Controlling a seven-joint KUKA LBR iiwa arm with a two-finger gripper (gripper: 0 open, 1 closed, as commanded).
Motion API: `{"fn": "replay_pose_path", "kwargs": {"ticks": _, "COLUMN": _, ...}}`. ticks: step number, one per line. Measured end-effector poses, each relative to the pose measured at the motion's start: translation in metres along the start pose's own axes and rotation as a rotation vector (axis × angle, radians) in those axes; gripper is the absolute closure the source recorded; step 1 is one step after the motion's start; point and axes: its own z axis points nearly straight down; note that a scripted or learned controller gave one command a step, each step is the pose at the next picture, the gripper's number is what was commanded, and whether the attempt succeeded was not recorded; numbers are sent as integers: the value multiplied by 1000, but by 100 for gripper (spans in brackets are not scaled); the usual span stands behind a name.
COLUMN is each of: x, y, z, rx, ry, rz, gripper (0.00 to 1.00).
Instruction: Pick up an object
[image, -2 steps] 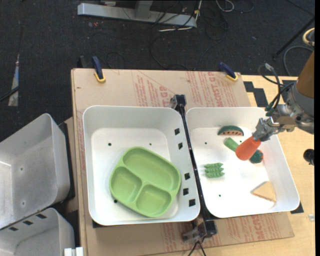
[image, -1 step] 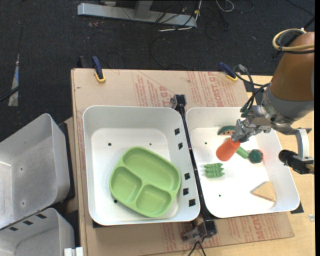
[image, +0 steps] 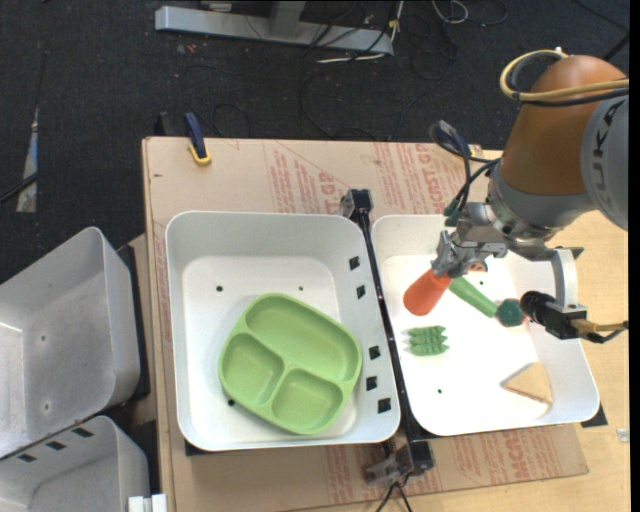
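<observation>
My gripper (image: 455, 262) hangs over the upper left part of the right bin (image: 570, 400). Its fingers are shut on the upper end of an orange carrot-shaped toy (image: 427, 291), which slants down to the left over the bin floor. A green stick with a dark teal end (image: 485, 302) lies just right of the toy, under the wrist. A small green ridged piece (image: 427, 341) rests below the toy. A tan wedge (image: 529, 384) lies near the bin's lower right corner.
The left bin (image: 190, 300) holds a light green divided plate (image: 290, 362). A black divider with clips (image: 375, 300) runs between the bins. More white bins (image: 60, 340) stand at the left, off the bench. A cable and black fitting (image: 555, 312) hang from the wrist.
</observation>
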Motion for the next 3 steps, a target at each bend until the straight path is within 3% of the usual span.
{"fn": "replay_pose_path", "kwargs": {"ticks": 3, "x": 154, "y": 34, "z": 32, "rx": 0, "ry": 0, "rz": -1, "gripper": 100}}
